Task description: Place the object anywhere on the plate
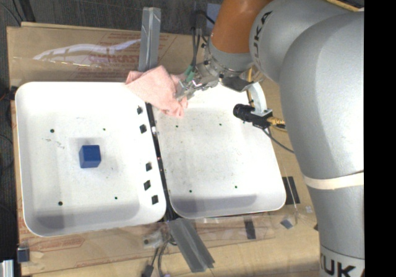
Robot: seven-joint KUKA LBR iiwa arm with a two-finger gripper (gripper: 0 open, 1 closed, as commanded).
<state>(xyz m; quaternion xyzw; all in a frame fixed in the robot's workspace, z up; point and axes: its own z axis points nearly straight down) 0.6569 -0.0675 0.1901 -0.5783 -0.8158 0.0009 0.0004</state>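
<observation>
The grey arm (322,102) loomed nearest, reaching to the right bin's (223,164) far left corner, where the gripper (189,87) pinched the pink cloth (158,87) at its edge. The cloth draped over the rim between bins. With no plate evident, it seemingly needed lifting well clear before being carried over.

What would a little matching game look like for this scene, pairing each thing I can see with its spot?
Things:
1. blue cube
2. pink cloth
3. gripper
4. orange band

Places:
A. draped over the top edge where the two bins meet
B. on the arm, above the wrist
C. on the floor of the left bin
D. at the cloth's right edge, over the right bin's top left corner

Pairs: 1-C, 2-A, 3-D, 4-B
</observation>
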